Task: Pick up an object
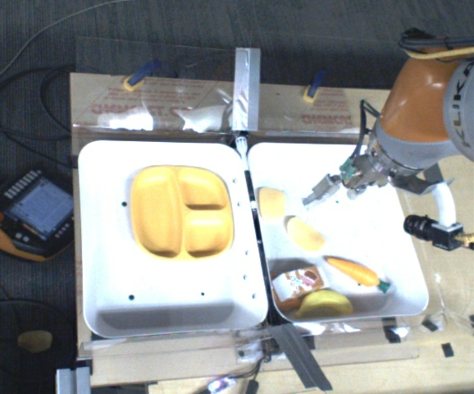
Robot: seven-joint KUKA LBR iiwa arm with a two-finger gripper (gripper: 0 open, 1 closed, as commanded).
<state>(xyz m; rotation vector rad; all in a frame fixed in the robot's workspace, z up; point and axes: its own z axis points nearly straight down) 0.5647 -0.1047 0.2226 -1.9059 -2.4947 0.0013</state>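
The gripper point(323, 189) hung over the right bin point(401, 245), seemingly spread and empty, though its fingers were small in view. The nearest object, a pale yellow piece point(305, 235), lay flat just below; being so thin, it could slip from a closing pinch

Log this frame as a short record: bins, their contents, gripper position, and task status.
left bin: holds a yellow divided tray, lying flat near its middle
right bin: holds a carrot, a banana, a red-labelled packet and two pale yellow pieces
clustering: carrot, banana and packet crowd the near edge; the pale pieces lie nearer the divider
gripper: above the right bin's upper middle, close to the pale pieces
finger state: cannot tell
task status: nothing visibly held; no object lifted yet
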